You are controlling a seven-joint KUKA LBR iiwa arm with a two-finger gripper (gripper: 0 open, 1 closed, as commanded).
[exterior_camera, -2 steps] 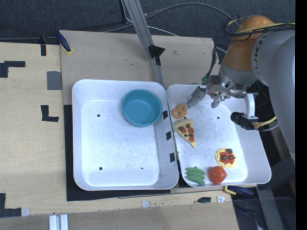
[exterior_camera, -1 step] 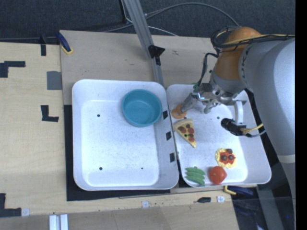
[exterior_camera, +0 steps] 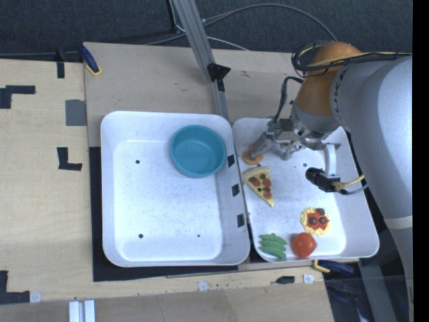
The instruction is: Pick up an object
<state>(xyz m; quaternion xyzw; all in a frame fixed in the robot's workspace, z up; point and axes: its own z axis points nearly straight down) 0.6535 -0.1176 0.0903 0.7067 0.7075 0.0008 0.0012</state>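
My gripper hangs low over the far part of the right bin, and it is open with its fingers spread wide. The left fingertip touches or nearly touches a small orange-brown round piece at the bin's left wall. Nothing sits between the fingers. A toy pizza slice lies just in front of that piece. Nearer the front lie a yellow round with red toppings, a red tomato and a green pod.
The left bin holds a blue bowl in its far right corner. A grey pole slants down to the bins' shared edge. The arm's large grey body covers the right side.
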